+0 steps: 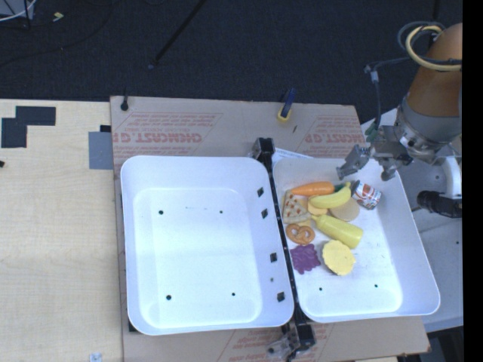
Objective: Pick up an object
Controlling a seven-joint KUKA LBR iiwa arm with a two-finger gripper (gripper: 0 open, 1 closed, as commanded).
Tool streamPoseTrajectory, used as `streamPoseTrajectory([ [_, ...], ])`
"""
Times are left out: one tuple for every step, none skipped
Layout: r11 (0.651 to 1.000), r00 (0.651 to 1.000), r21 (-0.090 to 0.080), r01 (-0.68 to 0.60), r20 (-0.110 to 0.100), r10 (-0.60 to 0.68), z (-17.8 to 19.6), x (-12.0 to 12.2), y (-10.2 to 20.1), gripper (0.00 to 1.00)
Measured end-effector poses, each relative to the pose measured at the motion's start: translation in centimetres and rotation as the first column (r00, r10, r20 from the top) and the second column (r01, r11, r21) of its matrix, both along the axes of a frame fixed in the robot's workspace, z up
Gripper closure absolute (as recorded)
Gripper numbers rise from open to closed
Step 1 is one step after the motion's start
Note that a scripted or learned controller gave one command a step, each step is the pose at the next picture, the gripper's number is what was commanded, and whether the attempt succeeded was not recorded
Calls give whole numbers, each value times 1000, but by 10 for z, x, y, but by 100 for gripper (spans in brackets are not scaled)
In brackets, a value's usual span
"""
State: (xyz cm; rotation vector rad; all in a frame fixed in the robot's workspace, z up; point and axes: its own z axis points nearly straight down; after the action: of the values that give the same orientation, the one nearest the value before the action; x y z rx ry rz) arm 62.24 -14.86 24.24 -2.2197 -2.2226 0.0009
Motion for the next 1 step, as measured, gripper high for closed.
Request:
streamPoseTrajectory([
  [1000,1000,1,0,-6,0,-163,20,-17,0],
])
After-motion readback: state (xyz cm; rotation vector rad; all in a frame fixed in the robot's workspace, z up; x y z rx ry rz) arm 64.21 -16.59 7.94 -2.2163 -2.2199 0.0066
